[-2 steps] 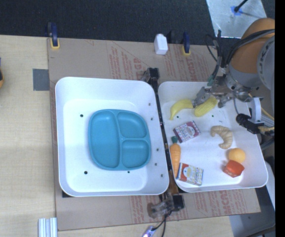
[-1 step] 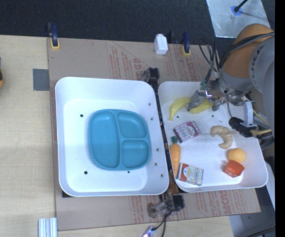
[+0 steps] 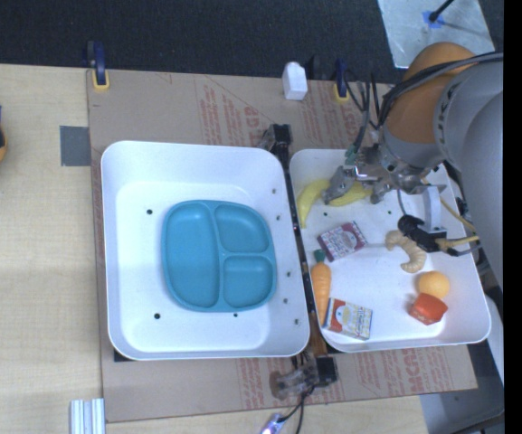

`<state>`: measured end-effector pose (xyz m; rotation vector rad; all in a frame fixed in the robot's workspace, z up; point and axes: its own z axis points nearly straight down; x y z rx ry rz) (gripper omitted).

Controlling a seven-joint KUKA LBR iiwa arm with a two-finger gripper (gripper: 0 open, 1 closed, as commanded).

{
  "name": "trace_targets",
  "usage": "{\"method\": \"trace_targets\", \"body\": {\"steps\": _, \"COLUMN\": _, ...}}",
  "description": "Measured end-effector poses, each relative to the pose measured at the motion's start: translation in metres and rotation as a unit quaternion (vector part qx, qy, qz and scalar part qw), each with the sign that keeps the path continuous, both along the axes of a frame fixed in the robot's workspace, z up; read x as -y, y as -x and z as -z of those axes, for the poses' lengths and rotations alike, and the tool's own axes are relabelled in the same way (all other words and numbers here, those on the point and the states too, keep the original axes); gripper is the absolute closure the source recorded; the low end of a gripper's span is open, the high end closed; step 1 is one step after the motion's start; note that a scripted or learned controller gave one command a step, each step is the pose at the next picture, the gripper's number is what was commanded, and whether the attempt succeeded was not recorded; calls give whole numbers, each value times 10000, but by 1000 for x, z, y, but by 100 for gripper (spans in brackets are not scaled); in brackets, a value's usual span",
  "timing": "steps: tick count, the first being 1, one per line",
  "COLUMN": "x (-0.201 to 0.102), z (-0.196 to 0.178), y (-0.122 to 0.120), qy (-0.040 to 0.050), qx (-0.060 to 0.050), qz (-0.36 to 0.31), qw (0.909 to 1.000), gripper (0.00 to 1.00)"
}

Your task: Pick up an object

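My gripper (image 3: 357, 186) is down in the back left part of the right bin (image 3: 460, 333), at the right end of a yellow banana (image 3: 312, 197). Its two fingers stand apart, open, with the banana's yellow end showing between them while the banana lies on the bin floor. Other objects in this bin are a small dark-red packet (image 3: 341, 240), a carrot (image 3: 320, 284) along the left wall, a red-and-white packet (image 3: 347, 318), a beige knobbly root (image 3: 411, 250), an orange fruit (image 3: 433, 284) and a red fruit (image 3: 429, 308).
The left bin (image 3: 134, 324) holds a blue divided plate (image 3: 218, 254). The grey arm with its orange band (image 3: 428, 93) comes in over the right bin's back right corner, trailing black cables (image 3: 432, 229). Clamps sit at the board's edges.
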<state>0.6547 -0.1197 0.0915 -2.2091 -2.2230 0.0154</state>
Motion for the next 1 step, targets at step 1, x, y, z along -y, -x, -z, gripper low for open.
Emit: {"method": "trace_targets", "body": {"steps": 1, "x": -28, "z": 0, "y": 72, "qy": -6, "qx": 36, "qz": 8, "qw": 10000, "gripper": 0}}
